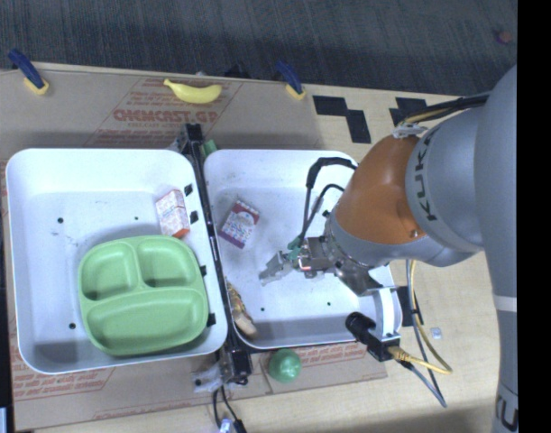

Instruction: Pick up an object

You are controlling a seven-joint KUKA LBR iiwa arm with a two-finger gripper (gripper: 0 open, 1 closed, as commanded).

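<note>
Gripper (277,269): inside the right bin (284,165), low over the floor near its middle. Finger ends small and blurred against the white; whether they stand apart or together cannot be told, and nothing can be made out between them.

Arm (455,188): grey, with orange band, entering from the right; covers the right bin's right side and whatever lies beneath it. Black cables loop above the wrist.

Purple-and-white packet (239,223): flat on the right bin floor, up and left of the gripper, apart from it. Label print unreadable.

Tan object (239,314): lower-left corner of the right bin, by the dividing wall; shape hard to make out.

Left bin (41,179): holds a green divided tray (144,293), three compartments, in its lower half. Small red-and-white carton (171,213) just above the tray's upper right edge, near the divider; its lower end seems to touch or overlap the tray rim.

Green ball (284,364): outside the bins, on the cardboard (122,115) just below the right bin's front wall.

Yellow banana (194,89): on the cardboard behind the bins.

Blue clamps (28,72): at the cardboard's rear edge, partly cut off by shadow.
</note>
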